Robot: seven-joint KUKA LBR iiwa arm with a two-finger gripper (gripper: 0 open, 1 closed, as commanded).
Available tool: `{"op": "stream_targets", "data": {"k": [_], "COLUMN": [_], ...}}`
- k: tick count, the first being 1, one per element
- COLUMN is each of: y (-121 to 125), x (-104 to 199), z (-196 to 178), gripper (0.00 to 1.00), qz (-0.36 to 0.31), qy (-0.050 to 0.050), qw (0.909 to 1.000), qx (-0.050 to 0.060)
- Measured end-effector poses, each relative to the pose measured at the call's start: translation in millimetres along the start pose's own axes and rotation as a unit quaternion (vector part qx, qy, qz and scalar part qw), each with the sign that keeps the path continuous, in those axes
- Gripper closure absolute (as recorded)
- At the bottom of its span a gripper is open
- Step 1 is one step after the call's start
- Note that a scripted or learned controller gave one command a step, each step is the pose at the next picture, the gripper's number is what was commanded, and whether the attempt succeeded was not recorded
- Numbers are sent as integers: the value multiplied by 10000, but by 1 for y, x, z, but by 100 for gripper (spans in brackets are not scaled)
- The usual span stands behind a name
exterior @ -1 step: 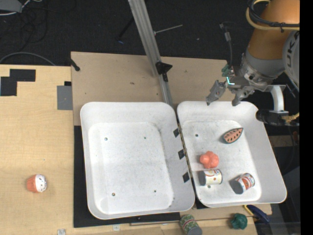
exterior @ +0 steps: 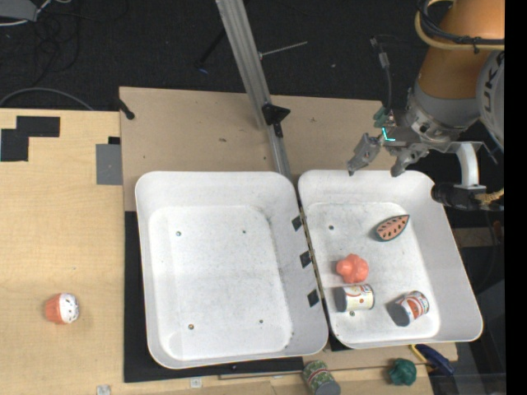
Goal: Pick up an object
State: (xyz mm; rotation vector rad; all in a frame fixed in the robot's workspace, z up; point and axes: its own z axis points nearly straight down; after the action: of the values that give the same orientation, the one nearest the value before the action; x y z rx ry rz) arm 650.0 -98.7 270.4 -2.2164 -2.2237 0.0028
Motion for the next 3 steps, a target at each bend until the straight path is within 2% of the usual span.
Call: {"op": "stream_targets", "data": {"k": [1,2,3], "y": [2,-3,4], "x": [3,7,5], "z": [65,109,159], "gripper": [0,0,0], "qz": [7,13,12], "qy": [4,5,2], "qw": [10000,10000,10000], "qx": [31,26,25]}}
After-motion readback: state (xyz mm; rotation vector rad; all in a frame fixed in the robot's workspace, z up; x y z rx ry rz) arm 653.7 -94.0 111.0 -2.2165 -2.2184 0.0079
